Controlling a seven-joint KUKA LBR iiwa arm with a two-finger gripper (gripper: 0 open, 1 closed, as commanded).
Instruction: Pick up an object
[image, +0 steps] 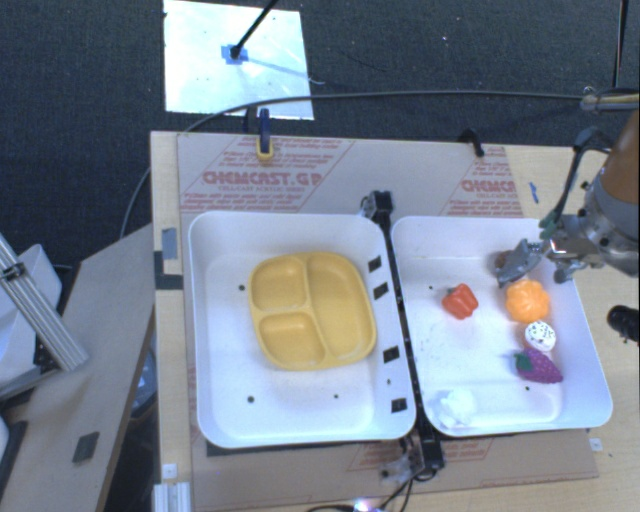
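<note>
From the white lump (456, 404) and purple grapes (540, 366) nearest me, past the dotted egg (540, 334), the orange fruit (527, 300) sits just under the gripper (518, 262), whose grip I cannot tell, so centre over it first.

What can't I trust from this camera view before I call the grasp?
- The two-finger gripper: blurred above the right white bin, so its state and any contact are unclear.
- The round orange toy fruit: too close to the gripper to judge a gap.
- The grey arm: cut off by the right edge.
- The small white speckled object and white lump: too small to identify.
</note>
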